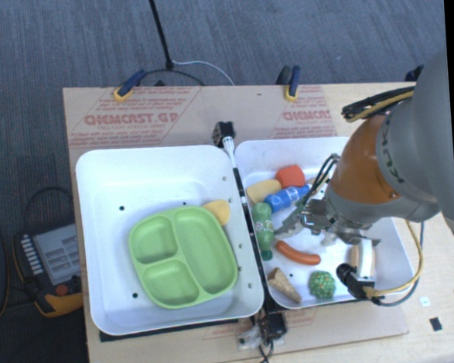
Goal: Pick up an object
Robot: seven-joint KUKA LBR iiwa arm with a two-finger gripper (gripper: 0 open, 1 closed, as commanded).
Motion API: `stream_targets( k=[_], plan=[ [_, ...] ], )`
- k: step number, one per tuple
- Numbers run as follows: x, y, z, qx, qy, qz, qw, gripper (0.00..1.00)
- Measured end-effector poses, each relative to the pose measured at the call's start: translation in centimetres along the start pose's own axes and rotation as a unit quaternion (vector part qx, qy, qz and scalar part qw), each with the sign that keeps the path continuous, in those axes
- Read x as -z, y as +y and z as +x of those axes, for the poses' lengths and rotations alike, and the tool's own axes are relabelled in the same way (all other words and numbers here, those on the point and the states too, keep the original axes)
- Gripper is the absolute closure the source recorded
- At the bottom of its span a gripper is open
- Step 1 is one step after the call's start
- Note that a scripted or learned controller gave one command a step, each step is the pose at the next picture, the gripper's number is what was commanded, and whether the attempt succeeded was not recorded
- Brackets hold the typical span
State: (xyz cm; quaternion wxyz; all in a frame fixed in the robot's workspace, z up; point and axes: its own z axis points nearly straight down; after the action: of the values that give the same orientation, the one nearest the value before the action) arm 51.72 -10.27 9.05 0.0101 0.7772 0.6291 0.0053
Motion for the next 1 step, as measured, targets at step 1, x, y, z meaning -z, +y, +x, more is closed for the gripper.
stream_targets(
  k=[1],
  plan=[
    [0.08,-2.53,-0.78,0.113,0.0,-0.002,0.9936,0.0]
  ],
)
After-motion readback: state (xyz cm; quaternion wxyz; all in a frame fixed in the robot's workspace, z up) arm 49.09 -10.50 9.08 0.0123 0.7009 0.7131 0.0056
